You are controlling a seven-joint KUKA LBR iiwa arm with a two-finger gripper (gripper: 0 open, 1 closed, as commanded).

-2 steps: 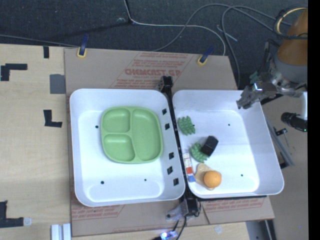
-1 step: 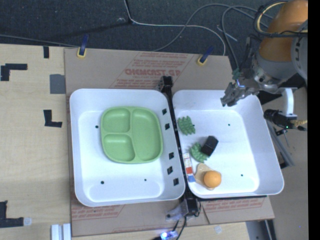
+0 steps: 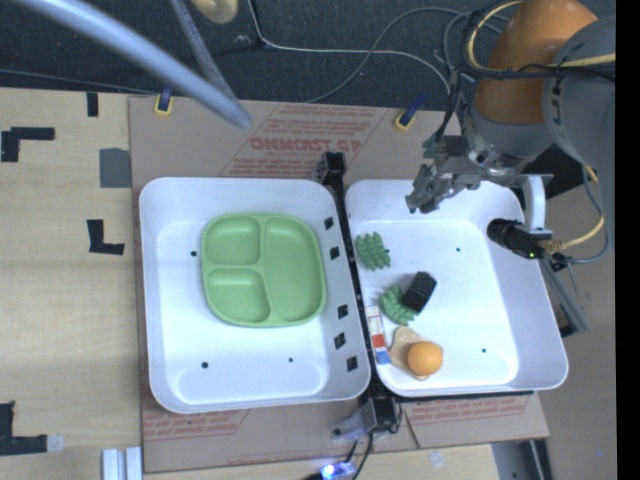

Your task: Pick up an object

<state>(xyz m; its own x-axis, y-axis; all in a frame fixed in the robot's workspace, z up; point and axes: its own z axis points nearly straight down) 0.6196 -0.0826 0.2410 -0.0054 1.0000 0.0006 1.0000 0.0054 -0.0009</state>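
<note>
My gripper (image 3: 428, 196) hangs over the far edge of the right bin (image 3: 500, 268), above its back wall and apart from every object. In that bin's left half lie a small green leafy piece (image 3: 373, 251), a black block (image 3: 418, 290) resting on another green piece (image 3: 396, 306), and an orange ball (image 3: 425, 359) beside a tan piece (image 3: 403, 342) near the front. A red, white and blue strip (image 3: 376, 330) lies along the bin's left wall. Nothing shows between the fingers.
The left bin (image 3: 170, 298) holds a green divided plate (image 3: 264, 269). Black clips join the two bins along the middle divider (image 3: 340, 258). Cables run behind the bins, and a black fitting (image 3: 512, 235) on the arm sticks out over the right bin's right side.
</note>
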